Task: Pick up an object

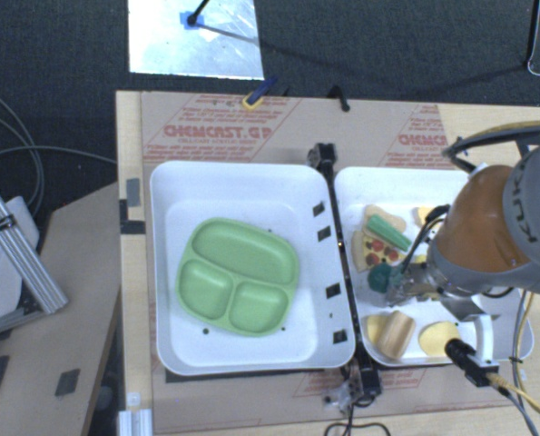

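Note:
The right white bin [406, 178] holds several toy foods. A pizza slice [372, 249] lies near its left wall, with a green stick-shaped piece [390, 233] across it and a tan piece [381, 215] behind. A dark teal round object [378, 279] sits just below the pizza. My gripper [402, 287] is low in the bin, right beside the teal object and touching or nearly touching its right side. A tan cylinder [395, 332] and a yellow disc [437, 336] lie near the front wall. The arm's wrist hides the bin's right half.
The left white bin [242, 173] holds a green divided plate [238, 277]. A black divider with clips [335, 243] runs between the bins. A small yellow piece [424, 216] shows at the back of the right bin. A metal frame [15, 243] stands at far left.

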{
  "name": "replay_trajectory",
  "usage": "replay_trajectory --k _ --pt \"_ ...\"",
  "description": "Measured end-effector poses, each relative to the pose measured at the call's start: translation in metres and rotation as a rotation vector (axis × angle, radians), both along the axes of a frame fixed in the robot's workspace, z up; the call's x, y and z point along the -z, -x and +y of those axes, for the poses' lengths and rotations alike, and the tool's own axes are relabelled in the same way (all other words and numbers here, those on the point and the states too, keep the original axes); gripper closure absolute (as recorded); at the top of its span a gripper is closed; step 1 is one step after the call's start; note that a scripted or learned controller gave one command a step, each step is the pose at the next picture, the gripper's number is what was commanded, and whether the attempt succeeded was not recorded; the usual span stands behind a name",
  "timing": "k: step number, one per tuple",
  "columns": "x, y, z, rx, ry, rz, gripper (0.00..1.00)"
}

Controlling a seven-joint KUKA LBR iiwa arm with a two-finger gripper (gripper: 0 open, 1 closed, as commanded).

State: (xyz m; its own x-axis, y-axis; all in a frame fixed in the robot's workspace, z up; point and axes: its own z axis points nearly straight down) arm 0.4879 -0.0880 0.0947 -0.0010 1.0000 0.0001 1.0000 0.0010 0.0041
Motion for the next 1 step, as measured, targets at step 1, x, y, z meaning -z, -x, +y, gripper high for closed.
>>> replay_trajectory --k 1 --pt "-0.0951 -0.0143 0.0553 -0.01 -0.002 -0.008 1.0"
